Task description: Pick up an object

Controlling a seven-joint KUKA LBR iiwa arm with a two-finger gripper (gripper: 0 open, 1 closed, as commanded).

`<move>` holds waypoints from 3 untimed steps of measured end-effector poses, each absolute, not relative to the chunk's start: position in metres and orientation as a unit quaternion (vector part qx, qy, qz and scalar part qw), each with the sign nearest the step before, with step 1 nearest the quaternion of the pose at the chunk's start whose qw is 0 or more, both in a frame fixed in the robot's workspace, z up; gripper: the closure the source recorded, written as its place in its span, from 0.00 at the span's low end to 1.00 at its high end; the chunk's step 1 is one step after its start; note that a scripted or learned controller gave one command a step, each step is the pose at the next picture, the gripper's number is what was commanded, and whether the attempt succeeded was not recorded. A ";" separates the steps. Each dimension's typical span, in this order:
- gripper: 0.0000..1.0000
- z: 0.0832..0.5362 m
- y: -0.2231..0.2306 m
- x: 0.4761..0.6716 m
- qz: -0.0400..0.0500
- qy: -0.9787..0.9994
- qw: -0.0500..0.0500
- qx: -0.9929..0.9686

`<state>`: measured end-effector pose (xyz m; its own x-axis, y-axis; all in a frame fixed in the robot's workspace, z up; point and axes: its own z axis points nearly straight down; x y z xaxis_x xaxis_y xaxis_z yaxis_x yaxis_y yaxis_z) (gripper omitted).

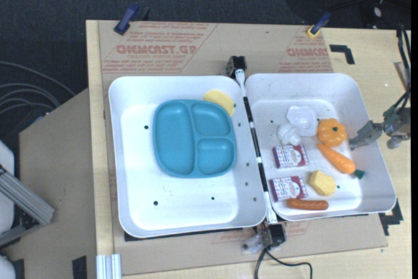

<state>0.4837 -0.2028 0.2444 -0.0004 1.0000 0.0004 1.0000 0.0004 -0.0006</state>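
tool (367, 134): at right bin's (372, 196) right rim, grip state unclear | targets: orange plastic carrot (337, 159) beside small orange pumpkin (332, 132) | risk: crowding could make a pinch nudge both, slipping off

So the grey two-finger gripper (369, 134) is poking in over the right rim of the right-hand shallow white plastic bin (372, 189), with only its tip end in frame. One dark finger (363, 134) angles down and left into the bin. Can't really make out whether it's spread or closed, and nothing shows between its fingers.
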 end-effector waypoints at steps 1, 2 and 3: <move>0.00 0.155 -0.212 0.527 0.001 -0.707 0.002 -0.707; 0.00 0.084 -0.191 0.580 0.000 -0.707 0.000 -0.707; 1.00 0.094 -0.191 0.581 -0.001 -0.708 -0.001 -0.707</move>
<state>0.5806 -0.1910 0.0943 -0.0016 1.0000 -0.0002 1.0000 0.0016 0.0017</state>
